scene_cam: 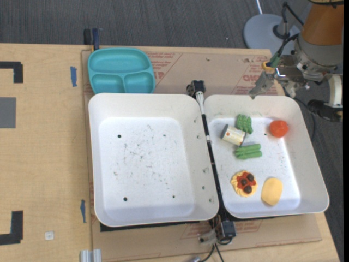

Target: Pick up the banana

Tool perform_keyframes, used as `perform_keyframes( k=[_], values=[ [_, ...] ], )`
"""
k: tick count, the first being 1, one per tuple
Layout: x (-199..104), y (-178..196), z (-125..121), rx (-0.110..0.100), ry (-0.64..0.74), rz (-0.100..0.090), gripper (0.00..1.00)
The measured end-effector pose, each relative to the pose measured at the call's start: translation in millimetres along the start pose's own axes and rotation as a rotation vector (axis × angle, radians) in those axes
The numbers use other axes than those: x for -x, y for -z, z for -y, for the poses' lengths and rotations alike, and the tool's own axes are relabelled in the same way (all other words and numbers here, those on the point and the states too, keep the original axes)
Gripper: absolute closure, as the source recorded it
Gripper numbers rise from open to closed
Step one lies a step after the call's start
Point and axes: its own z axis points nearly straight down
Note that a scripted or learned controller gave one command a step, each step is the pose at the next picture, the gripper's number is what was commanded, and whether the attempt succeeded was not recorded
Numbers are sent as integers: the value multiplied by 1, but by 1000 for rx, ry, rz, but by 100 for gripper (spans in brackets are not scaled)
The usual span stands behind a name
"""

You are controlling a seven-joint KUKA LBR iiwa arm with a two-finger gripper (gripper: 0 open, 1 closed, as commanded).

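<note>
A short cream and yellow piece with a dark end, which looks like the banana (233, 136), lies in the back half of the right bin (311, 184). It sits beside a green broccoli piece (244, 123). My gripper (274, 90) hangs over the back rim of the right bin, up and to the right of the banana and well apart from it. Its two fingers stand spread, with nothing between them. The grey arm with its orange band comes in from the top right corner.
Also in the right bin are green beans (248, 152), a red tomato (278, 127), a small pizza-like piece (245, 183) and a yellow lump (272, 191). The left bin (103, 146) sits beside it. A teal divided tray (121, 70) stands behind the left bin.
</note>
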Motion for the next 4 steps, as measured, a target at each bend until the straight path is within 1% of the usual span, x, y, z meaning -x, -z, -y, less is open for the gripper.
perform_keyframes(
  k=[1, 2, 3, 4],
  values=[
    [-45, -61, 40, -1, 389, -1, 0],
    [-7, -179, 93, 1, 387, 1, 0],
    [-12, -179, 165, 0, 190, -1, 0],
    [-13, -168, 164, 3, 190, -2, 100]
  ],
)
